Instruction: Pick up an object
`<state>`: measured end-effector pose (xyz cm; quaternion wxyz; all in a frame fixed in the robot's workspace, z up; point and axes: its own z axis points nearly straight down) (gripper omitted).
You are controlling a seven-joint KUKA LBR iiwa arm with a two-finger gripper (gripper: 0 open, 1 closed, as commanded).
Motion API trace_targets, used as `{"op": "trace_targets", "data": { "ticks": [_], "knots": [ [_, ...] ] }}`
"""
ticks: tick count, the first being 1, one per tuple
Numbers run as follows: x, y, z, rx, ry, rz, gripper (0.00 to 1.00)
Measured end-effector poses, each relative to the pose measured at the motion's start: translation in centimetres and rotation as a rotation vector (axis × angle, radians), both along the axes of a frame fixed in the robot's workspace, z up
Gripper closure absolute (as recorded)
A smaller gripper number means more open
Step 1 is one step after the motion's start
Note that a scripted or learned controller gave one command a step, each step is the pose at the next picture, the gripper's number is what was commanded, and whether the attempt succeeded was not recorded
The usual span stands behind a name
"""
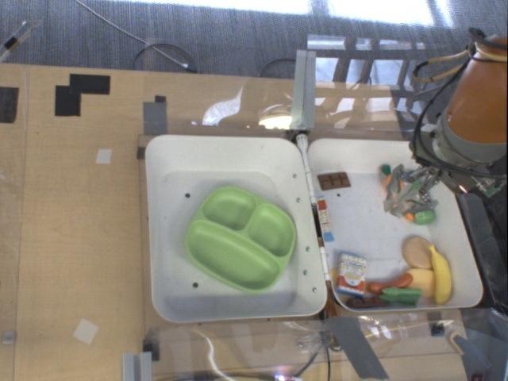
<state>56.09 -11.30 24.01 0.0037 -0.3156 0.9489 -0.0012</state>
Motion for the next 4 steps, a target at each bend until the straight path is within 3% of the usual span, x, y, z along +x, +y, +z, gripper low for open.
{"op": "trace_targets", "data": {
  "ticks": [1, 2, 3, 4],
  "knots": [
    [-3.3, 4.4, -1.8, 0.003, 0.001, 0.008, 1.0],
    [0.4, 10.3, 0.1, 0.005, -0.004, -0.028, 1.0],
    [8.6, 5.6, 3.4, 0.0, -0.006, 0.009, 1.0],
    [3.7, 9.8, -1.3, 0.004, 0.002, -0.073, 1.0]
  ]
}}
